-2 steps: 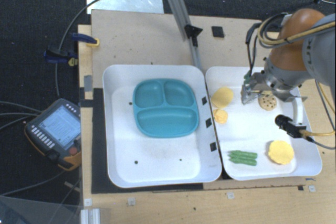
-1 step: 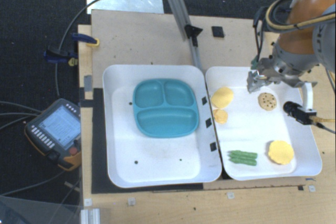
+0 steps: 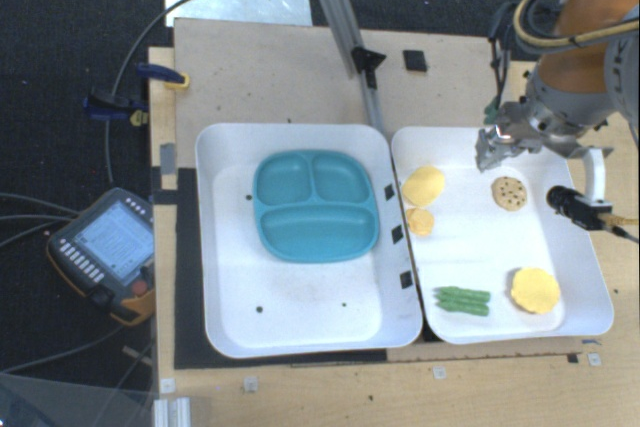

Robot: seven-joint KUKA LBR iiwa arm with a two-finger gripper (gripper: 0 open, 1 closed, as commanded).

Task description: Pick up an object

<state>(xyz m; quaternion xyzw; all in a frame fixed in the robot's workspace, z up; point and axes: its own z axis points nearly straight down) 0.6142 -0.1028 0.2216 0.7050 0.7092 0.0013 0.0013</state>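
Note:
The right bin [image 3: 560, 315] holds a brown chocolate-chip cookie [image 3: 510, 193], a pale yellow lump [image 3: 424, 185] with a smaller yellow piece [image 3: 421, 222] below it, green beans [image 3: 462, 300] and a round yellow item [image 3: 535, 290]. My gripper [image 3: 491, 151] hangs over the upper part of the right bin, just up and left of the cookie and right of the pale yellow lump. I see nothing held in it. The grey arm with its orange band [image 3: 590, 10] comes in from the upper right.
In the left bin [image 3: 225, 315] lies a teal divided plate [image 3: 315, 205]. A metal pole [image 3: 335, 0] slants across the bench above the bins. A teach pendant [image 3: 105, 250] lies to the left of the bench. Cables run over the dark floor.

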